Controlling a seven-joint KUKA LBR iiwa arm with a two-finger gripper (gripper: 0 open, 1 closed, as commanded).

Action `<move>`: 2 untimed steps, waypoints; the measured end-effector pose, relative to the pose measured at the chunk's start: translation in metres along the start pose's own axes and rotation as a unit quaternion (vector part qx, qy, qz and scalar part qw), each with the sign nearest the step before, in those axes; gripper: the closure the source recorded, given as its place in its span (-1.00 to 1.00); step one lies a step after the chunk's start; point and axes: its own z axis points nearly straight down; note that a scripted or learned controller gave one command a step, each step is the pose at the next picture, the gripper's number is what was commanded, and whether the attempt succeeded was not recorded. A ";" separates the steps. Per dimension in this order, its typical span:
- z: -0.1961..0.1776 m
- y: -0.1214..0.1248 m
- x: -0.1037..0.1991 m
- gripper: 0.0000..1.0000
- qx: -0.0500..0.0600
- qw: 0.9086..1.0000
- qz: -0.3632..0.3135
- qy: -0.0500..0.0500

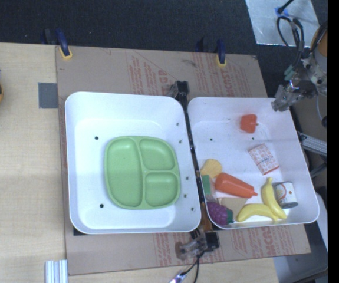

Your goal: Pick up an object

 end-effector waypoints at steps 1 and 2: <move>0.036 -0.016 0.001 1.00 0.000 1.000 -0.001 -0.001; 0.036 -0.016 0.001 -1.00 -0.001 1.000 -0.002 -0.001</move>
